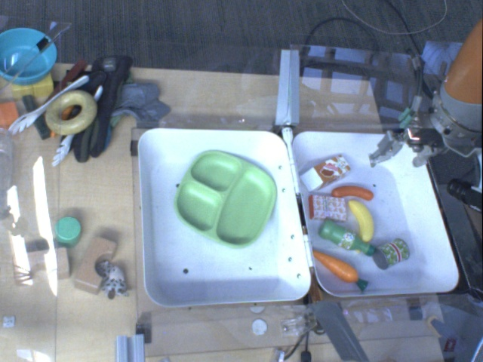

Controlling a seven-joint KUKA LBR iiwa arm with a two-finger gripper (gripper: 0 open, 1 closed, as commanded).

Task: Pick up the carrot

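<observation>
The orange carrot (336, 266) with a green stem end lies flat near the front edge of the right bin (438, 225), left of centre. My gripper (398, 154) hovers over the far right part of that bin, well behind the carrot. Its two fingers are spread apart, so it is open with nothing between them. The arm's grey wrist and orange band (464, 74) come in from the right edge.
Close behind the carrot lie a green bottle (343, 237), a yellow banana (362, 219), a red patterned packet (328, 207), a red sausage (352, 192), a small box (332, 168) and a can (392, 252). The left bin holds a green divided plate (226, 197). Toys clutter the bench on the left.
</observation>
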